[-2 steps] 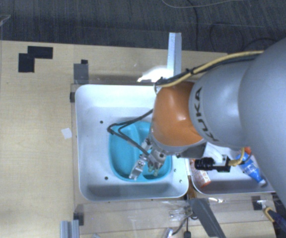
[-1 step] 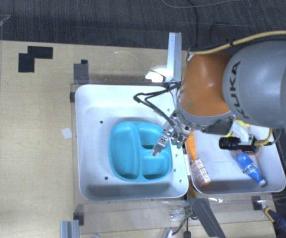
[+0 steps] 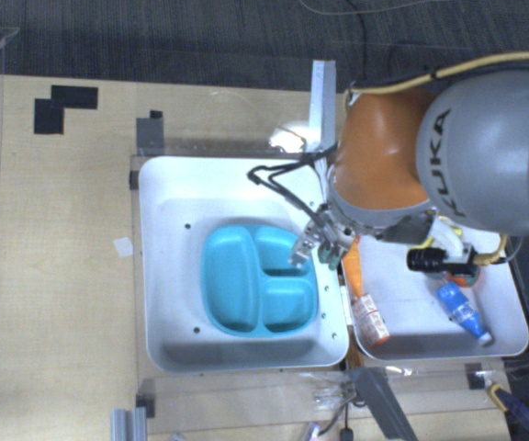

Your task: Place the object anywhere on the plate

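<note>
The tool [image 3: 312,246] hangs over the right edge of the blue plate [image 3: 255,278] in the left bin [image 3: 168,274]; its opening cannot be told. Right of the plate, an orange object [image 3: 353,272] lies in the right bin [image 3: 512,315], beside a blue bottle [image 3: 459,311].

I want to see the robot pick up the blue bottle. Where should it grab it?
Probably around the middle of the bottle, coming straight down from above. It lies flat on the right bin's floor, slanted, its white end toward the lower right. The fingers should close across its narrow width, not along its length. It has bare floor on both sides, so there looks to be room for them.
</note>
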